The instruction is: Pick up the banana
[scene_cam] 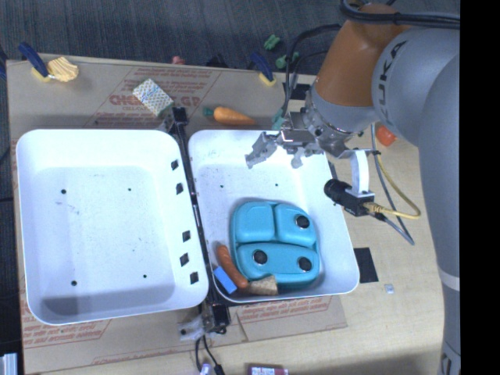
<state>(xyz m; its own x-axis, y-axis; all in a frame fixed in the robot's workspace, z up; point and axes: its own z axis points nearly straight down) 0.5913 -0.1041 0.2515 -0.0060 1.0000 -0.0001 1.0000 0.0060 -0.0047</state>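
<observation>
What may be the banana is a short, pale tan piece at the near edge of the right bin, pressed against the front of a blue moulded tray. So little of it shows that I cannot name it with certainty. Just to its left lie a small orange sausage-shaped piece and a blue block, touching each other and tucked between the tray and the bin's left wall.

The blue tray has several rounded compartments and takes up the near half of the right bin. The far half of that bin is bare white floor.

Over that bare part hangs the gripper, well apart from the tan piece. Its fingers are spread wide with nothing between them. The grey arm, with its orange band, comes in from the right.

The left bin adjoins the right one. Beyond the bins, on the cardboard-covered bench, a toy carrot lies just past the right bin's far rim, a patterned square packet lies near the left bin's far corner, and a yellowish lump sits at the far left.
</observation>
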